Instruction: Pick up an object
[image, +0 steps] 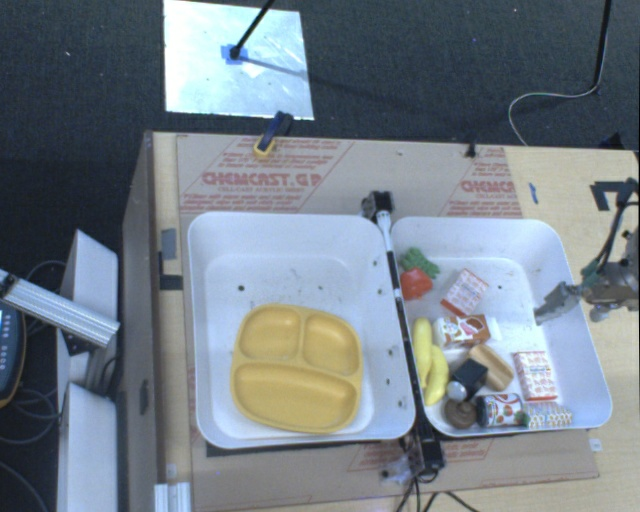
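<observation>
Yellow divided tray (296, 368) lies in my left bin (215, 250). Across the divider, my right bin (540, 245) holds a toy strawberry (416, 277), a banana (431, 361) along its near left wall, small cartons (465, 292) and a hot dog (490, 364) among them. At the far right, my gripper (553, 303) hangs over that bin's right side; whether anything is gripped, I cannot tell.

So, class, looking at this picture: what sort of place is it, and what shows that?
Probably a robotics lab test bench. A gripper reaches over two white bins, one holding toy food like a banana, on a protective-film-covered board with cables around.
</observation>
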